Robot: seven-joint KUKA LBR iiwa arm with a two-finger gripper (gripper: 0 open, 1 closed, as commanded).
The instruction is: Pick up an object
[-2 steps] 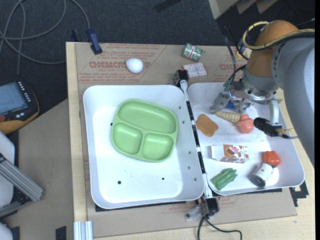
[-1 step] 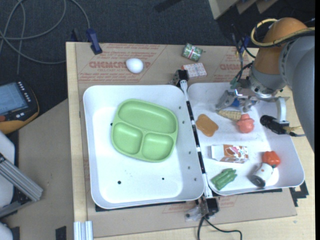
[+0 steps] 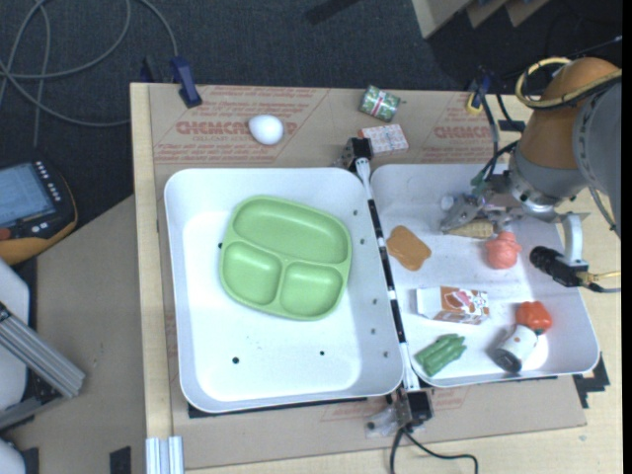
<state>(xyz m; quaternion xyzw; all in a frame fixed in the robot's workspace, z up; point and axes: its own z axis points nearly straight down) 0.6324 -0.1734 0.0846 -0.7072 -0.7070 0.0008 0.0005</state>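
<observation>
My gripper (image 3: 462,208) hangs low over the back of the right bin (image 3: 583,358), pointing left from the grey arm with its orange band (image 3: 571,85). Just below its tip lies a pale tan wedge (image 3: 473,230); whether the gripper touches it is unclear. Also in this bin are a brown flat cookie-like piece (image 3: 408,248), a pink lump (image 3: 503,251), a white packet with a red-brown picture (image 3: 454,304), a red piece (image 3: 533,315), a white and black bottle (image 3: 515,350) and a green vegetable (image 3: 439,354).
The left bin (image 3: 188,265) holds a green divided plate (image 3: 284,257). Behind the bins on the cardboard lie a white egg-like ball (image 3: 265,128), a green can (image 3: 380,102) and a small packet (image 3: 385,138). A blue clamp (image 3: 185,82) grips the back left edge.
</observation>
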